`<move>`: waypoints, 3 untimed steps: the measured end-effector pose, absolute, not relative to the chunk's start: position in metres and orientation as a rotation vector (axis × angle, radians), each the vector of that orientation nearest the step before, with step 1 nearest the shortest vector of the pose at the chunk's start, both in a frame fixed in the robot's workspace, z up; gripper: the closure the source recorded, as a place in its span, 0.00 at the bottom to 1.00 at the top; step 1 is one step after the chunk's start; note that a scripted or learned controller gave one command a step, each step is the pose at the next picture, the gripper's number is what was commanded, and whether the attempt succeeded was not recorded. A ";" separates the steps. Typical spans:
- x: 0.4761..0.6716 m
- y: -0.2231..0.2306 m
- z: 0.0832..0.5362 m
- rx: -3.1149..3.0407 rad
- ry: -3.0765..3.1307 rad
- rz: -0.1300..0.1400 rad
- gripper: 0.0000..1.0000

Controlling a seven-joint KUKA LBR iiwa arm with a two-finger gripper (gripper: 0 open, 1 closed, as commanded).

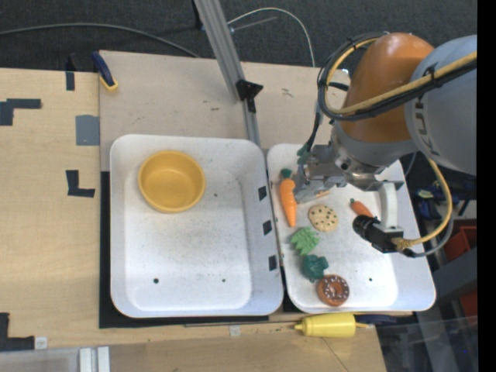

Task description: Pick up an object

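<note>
Nothing lifted yet, by the look of it. Carrot (287, 201) lying flat near the left wall of the right bin (411, 289), cookie (322, 218) just beside it, green pieces (304, 241) and a doughnut (333, 290) lower down, all resting on the bin floor. Gripper (312, 183) low over the bin's upper left, close above the carrot's top end; state of the jaws impossible to tell from here. Grasp and lift seemingly still to come. Yellow bowl (171, 180) in the left bin (186, 297), well apart.
</note>
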State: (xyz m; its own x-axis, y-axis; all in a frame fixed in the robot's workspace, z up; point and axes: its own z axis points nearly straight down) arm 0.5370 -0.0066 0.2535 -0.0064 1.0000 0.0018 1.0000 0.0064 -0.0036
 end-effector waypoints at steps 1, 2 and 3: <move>0.530 0.040 0.240 -2.212 -2.226 0.004 1.00; 0.515 0.086 0.224 -2.212 -2.225 0.006 1.00; 0.516 0.082 0.225 -2.219 -2.222 0.004 0.00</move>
